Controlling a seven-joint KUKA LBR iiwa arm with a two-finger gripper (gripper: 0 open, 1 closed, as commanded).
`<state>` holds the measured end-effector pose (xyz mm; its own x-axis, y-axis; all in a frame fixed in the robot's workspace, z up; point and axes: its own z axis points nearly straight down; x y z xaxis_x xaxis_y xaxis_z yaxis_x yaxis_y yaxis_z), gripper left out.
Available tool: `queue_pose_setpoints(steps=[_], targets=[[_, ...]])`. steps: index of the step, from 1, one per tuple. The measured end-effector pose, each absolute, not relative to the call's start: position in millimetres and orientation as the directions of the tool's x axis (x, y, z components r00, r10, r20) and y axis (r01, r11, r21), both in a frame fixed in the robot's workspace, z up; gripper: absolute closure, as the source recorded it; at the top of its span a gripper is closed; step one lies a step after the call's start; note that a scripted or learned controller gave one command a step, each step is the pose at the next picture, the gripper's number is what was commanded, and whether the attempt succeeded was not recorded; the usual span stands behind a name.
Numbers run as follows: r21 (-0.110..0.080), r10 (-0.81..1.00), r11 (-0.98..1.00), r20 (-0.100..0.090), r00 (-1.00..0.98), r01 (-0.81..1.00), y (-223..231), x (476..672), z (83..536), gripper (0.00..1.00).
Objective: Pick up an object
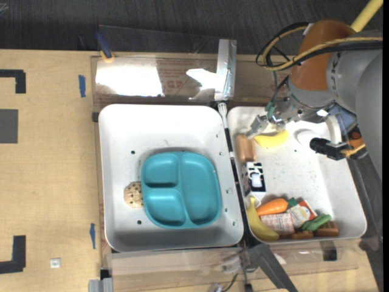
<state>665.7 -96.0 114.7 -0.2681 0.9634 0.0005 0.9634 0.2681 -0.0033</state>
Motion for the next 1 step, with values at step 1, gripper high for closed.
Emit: queue_pose_setpoints(steps=[1], targets=[[0.019,0.929,0.37,-0.007,-0.37,0.929,-99.6,639.5,94.4,0.0]])
